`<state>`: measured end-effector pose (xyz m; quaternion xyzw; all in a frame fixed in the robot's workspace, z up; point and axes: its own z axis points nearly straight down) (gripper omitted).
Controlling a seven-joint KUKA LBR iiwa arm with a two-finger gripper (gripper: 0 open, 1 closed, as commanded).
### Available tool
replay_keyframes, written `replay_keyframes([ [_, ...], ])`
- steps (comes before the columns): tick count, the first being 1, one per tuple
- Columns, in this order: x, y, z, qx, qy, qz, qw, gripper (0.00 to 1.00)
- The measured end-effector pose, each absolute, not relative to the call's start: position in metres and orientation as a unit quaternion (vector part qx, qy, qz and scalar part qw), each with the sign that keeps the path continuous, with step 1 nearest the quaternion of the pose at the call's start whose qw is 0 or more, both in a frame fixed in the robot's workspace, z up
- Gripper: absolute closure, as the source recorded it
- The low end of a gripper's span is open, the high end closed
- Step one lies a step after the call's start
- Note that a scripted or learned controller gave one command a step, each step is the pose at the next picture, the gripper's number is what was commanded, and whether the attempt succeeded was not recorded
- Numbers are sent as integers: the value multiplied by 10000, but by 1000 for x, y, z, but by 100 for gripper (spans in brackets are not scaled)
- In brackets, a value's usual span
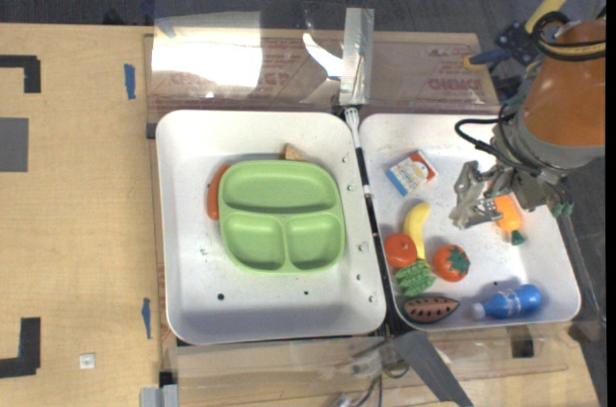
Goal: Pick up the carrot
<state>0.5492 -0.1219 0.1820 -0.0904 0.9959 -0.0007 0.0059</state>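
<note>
Arm: grey with an orange band [576, 102], entering from the right and reaching over the right bin.
Gripper [474, 199]: low over the upper right part of the right bin; whether it is released or clenched cannot be told from this view.
Carrot [508, 213]: orange piece with a bit of green at its lower end, in the right bin, just right of the gripper and touching or very close to it; nothing shows it gripped.
Right bin [568, 275]: shallow, white, holding the small items listed below.
Carton [411, 171]: small blue and white box, upper left of the right bin.
Banana [416, 224]: yellow, near the bin's middle, left of the gripper.
Tomatoes: one red [400, 249] below the banana, another with a green top [450, 263] just to its right.
Green vegetable [415, 279]: leafy piece below the tomatoes.
Watermelon slice [430, 308]: near the bin's lower edge.
Blue bottle [508, 302]: lying on its side, lower right.
Left bin [183, 203]: white, holding a green divided tray [281, 215] with three compartments; orange and tan objects peek out from under its left and top edges.
</note>
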Motion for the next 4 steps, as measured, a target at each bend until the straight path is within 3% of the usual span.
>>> replay_keyframes([
  [1,521,-110,199,-1970,9804,1,21,100],
  [2,527,-98,218,-4612,8873,-8,40,100],
  [3,564,-105,203,-5220,8529,0,34,100],
  [4,563,-143,99,-5990,8008,-6,34,100],
])
